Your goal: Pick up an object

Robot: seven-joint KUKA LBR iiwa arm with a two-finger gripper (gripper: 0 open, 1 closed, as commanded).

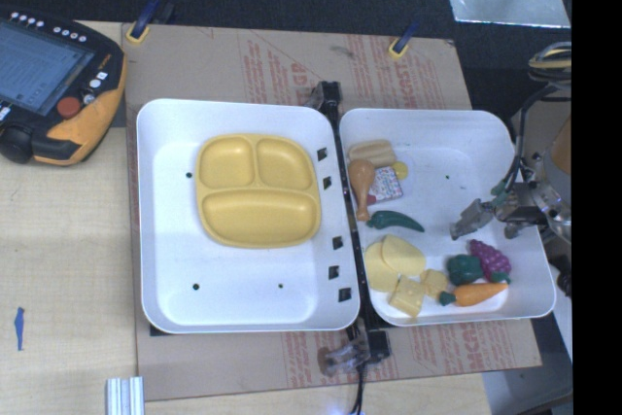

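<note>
The right white bin [437, 136] holds several toy foods. Along its left side lie a brown bread piece [371, 152], a drumstick [362, 182], a small pink-and-white card [388, 182] and a green chili [395, 222]. Yellow cheese pieces [394, 259] sit at the front left. A green vegetable [464, 267], purple grapes [491, 259] and an orange carrot [478, 293] crowd the front right corner. My gripper [465, 221] reaches in from the right, just above the grapes and green vegetable. It looks open, with nothing between its fingers.
The left white bin [165, 287] holds a yellow divided plate [259, 190]. A teach pendant [49, 92] lies on the bench at the far left. Black clips [337, 209] line the seam between the bins.
</note>
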